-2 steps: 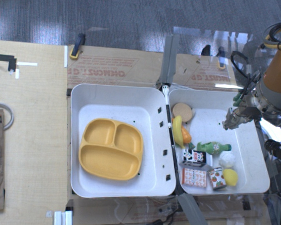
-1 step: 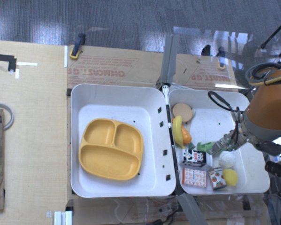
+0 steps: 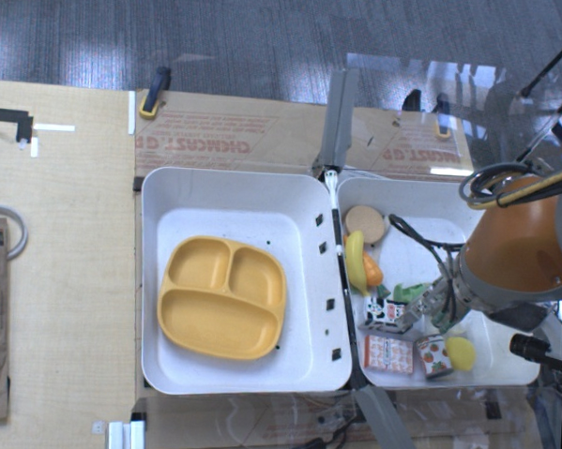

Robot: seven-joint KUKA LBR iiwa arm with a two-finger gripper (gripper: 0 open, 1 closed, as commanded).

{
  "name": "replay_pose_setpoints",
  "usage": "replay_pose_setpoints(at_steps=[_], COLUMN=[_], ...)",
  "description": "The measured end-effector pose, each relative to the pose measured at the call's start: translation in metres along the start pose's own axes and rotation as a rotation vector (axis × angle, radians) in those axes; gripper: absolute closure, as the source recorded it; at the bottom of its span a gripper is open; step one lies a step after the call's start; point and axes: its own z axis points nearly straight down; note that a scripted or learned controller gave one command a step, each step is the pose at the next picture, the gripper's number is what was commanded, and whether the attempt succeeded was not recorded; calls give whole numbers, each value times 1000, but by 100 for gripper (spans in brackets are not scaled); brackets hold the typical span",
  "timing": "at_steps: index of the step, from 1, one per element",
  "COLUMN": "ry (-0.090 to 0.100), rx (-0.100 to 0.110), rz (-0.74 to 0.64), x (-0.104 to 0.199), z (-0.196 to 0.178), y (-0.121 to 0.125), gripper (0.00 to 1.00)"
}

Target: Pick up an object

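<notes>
The gripper [image 3: 425, 311] is lowered at the lower right of the frame, among crowded toys in the right bin [image 3: 499, 371]. Whether its pincer is apart or together cannot be told — the view is blurred there. A neighbour, perhaps the green item [image 3: 409, 293], could be pushed aside or caught instead — the objects lie touching.

Yellow divided plate [image 3: 224, 298] sits in left bin [image 3: 157, 259].

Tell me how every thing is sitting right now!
Yellow three-part plastic plate: flat in left bin, nothing on it.
Yellow toy banana: lying by the right bin's left wall.
Round tan disc: lying flat.
Yellow toy lemon: resting in right bin.
End effector: low over the toys.
</notes>
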Motion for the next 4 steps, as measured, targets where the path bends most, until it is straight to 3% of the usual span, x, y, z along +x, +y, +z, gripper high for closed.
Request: replay_pose_setpoints(at_steps=[1,2,3,4], ry=[-12,-26,-23,-12], rx=[-11,-1,-11,4], rz=[-396,-751,-1251,-1374], x=[-8,-1,-7,-8], z=[4,3,2,4], y=[-3,5,0,10], gripper=[100,100,100,100])
